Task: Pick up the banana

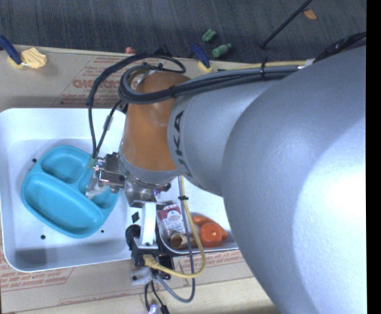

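Locating the banana: its place cannot be told, because the grey arm (275, 162) reaching in from the right covers most of the right bin (211, 246). At the near left corner of that bin, just beside the arm, lie a small container with a red label (172, 222) and, to its right and touching or nearly touching it, a round orange thing (210, 233). The gripper (138, 193) hangs below the orange wrist band (148, 139), over the divide between the two bins; whether it is open or closed cannot be told, and nothing is seen held in it. Left bin (7, 175): a blue divided dish (63, 195) lies flat in its middle, its right edge under the gripper's metal housing. Both bins rest on a tabletop (59, 84) covered with printed cardboard. At its far left corner, a blue clamp with a yellow pad (30, 58). Beyond the far edge, two small green things (215, 43) on the dark floor (79, 12)
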{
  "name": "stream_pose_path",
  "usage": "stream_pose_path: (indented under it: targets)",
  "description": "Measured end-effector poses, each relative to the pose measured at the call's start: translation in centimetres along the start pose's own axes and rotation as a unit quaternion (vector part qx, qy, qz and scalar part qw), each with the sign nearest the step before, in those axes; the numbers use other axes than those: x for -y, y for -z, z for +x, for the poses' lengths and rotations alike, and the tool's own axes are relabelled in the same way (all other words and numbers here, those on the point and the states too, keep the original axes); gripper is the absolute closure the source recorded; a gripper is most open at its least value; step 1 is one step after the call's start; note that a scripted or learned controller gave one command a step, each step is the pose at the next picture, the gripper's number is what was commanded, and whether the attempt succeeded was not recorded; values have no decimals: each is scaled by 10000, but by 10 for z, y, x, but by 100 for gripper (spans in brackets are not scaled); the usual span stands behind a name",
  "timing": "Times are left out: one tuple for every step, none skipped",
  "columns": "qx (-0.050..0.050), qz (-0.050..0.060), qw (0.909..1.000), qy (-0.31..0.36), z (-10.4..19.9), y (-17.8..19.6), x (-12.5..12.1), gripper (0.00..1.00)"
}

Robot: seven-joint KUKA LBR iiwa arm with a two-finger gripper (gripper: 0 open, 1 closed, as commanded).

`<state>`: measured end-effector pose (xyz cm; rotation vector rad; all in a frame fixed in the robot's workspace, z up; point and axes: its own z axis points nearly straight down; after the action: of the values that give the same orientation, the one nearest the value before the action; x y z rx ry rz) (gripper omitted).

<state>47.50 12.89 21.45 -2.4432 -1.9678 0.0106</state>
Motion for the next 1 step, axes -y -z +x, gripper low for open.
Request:
stream_pose_path:
  targets:
    - [4,16,10000,24,0,10,0,100]
